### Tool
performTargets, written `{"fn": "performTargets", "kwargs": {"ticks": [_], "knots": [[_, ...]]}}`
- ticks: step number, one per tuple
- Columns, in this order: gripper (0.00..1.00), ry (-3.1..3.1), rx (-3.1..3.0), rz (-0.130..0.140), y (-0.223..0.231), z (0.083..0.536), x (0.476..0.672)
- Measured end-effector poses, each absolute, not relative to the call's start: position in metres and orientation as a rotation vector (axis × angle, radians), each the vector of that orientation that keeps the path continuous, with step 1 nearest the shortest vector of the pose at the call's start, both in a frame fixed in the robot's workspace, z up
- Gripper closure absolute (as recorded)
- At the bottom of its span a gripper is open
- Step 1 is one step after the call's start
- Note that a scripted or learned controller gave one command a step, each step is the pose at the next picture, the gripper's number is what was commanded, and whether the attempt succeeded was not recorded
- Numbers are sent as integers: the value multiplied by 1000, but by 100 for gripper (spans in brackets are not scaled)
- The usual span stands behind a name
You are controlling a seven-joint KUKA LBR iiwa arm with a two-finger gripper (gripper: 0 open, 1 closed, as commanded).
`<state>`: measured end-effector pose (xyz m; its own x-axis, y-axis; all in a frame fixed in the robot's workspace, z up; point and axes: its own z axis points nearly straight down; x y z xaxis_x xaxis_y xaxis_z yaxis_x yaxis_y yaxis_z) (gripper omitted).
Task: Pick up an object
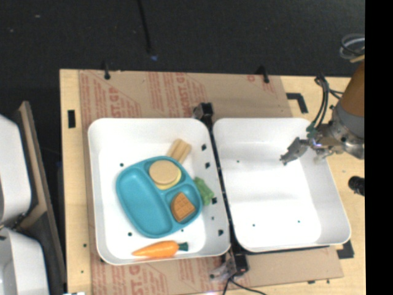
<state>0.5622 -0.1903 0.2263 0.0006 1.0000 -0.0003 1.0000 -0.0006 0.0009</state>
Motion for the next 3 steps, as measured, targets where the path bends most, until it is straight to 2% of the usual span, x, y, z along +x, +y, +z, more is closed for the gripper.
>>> {"fn": "performTargets", "kwargs": {"ticks": [1, 2, 3], "knots": [[0, 2223, 2226, -6, -222, 160, 603], [100, 2219, 2220, 1, -222, 174, 605], [0, 2220, 2221, 0, -222, 174, 605]]}}
